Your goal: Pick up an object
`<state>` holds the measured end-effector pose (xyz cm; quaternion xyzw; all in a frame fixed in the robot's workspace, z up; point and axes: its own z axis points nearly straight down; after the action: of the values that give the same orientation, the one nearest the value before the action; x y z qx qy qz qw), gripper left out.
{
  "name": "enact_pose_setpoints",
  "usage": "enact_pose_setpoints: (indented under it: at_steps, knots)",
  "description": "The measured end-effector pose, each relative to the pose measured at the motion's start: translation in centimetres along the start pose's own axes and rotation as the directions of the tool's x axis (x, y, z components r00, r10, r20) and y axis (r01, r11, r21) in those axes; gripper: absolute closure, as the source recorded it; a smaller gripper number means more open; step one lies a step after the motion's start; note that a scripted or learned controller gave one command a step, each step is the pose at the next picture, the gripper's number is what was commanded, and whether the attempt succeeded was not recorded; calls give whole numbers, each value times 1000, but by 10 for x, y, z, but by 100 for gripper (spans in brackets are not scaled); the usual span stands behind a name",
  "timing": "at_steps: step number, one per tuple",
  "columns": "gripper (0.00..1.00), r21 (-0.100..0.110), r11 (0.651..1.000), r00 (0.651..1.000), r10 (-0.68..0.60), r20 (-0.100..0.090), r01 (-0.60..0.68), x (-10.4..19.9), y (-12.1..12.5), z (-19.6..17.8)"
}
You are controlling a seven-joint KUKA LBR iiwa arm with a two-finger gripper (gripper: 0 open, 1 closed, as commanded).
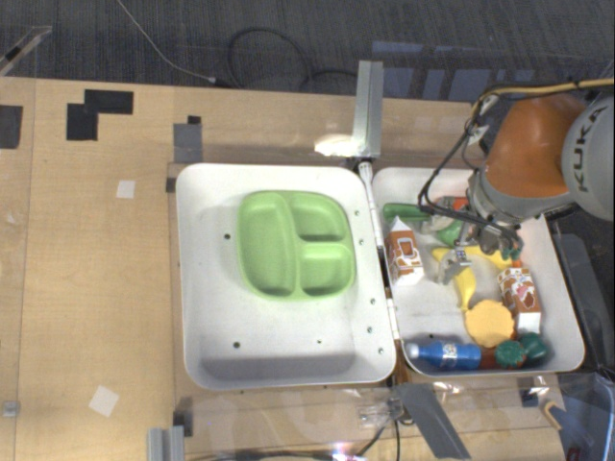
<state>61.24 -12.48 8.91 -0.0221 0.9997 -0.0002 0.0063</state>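
Crowding the right bin (562,286) is a heap of small toy foods, and the gripper (459,257) hangs low over its middle, among them. Its grip cannot be made out from above: the wrist and dark cabling hide the tips, and nothing can be seen clamped there. Just beneath and beside the tool lies a yellow banana-shaped piece (465,286), with a green item (408,212) toward the bin's far left corner. A small brown-and-white carton (405,254) stands against the left wall, and a second carton (520,291), red and white, sits near the right wall. Toward the near edge rests a round, flat orange-yellow disc (490,324), smooth and matte. Along the near wall lie a blue bottle (446,355) on its side and two dark green round pieces (522,351) in the near right corner. The arm's orange band (524,147) looms over the bin's far right corner. In the left bin (207,353), white and shallow with rounded corners, a glossy green divided plate (293,244) sits near the centre.
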Motion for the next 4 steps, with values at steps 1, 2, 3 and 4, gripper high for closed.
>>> enact_pose_setpoints:
  at_steps: [1, 2, 3, 4]
  knots:
    - [0, 1, 998, 998, 69, 1, -69, 36, -29, -1]
    - [0, 1, 997, 997, 81, 2, -81, 40, 11, -1]
    - [0, 2, 1000, 1000, 6, 1, -6, 15, 39, -19]
    - [0, 1, 970, 970, 242, -1, -242, 39, 44, -2]
